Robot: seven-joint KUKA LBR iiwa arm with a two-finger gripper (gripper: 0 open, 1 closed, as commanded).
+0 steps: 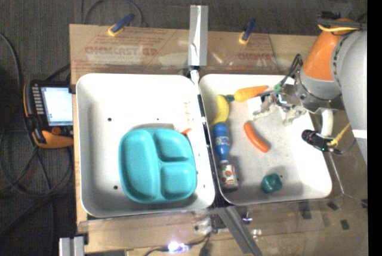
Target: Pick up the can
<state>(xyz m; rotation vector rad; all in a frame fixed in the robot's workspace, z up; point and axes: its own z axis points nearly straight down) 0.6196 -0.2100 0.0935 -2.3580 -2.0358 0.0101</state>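
The can is small with a red and white label and lies by the left wall of the right bin, near its front. My gripper hovers over the far right part of that bin, well behind and to the right of the can. Its fingers are spread open with nothing between them.
In the right bin, a blue bottle lies just behind the can, with a yellow fruit beyond it. An orange carrot, a red-orange sausage shape and a dark green object also lie there. The left bin holds a teal divided plate.
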